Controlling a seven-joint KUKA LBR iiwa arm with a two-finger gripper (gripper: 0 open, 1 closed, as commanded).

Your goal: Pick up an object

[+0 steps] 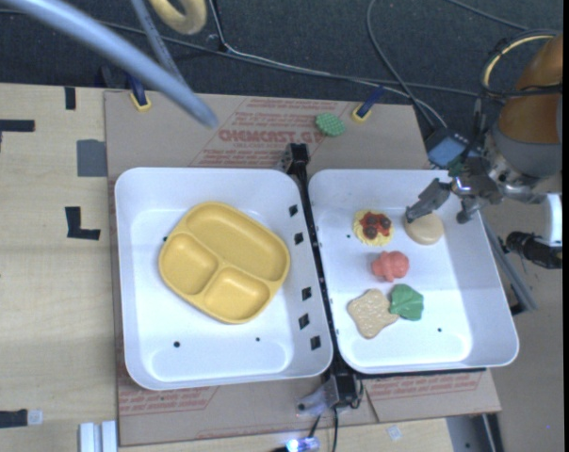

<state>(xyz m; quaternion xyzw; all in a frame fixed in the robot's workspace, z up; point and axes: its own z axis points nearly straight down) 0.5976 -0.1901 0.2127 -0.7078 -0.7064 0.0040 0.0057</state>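
The left bin [134, 281] carries a yellow tray [224, 262] at its middle. The right bin [482, 328] holds five small items. The gripper [442, 203], fingers spread, hangs at the right bin's back edge, over a beige piece [424, 230]. Beside that lies a pizza [372, 226]; toward the front edge lie toast [370, 313], a red piece [390, 266] and a green leaf [407, 302].

Wooden bench [40, 252] bears a cardboard sheet [256, 135] (red print), two white bins [134, 281] upon it

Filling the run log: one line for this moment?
gripper: open, above round beige piece | bin: right white bin | held: nothing
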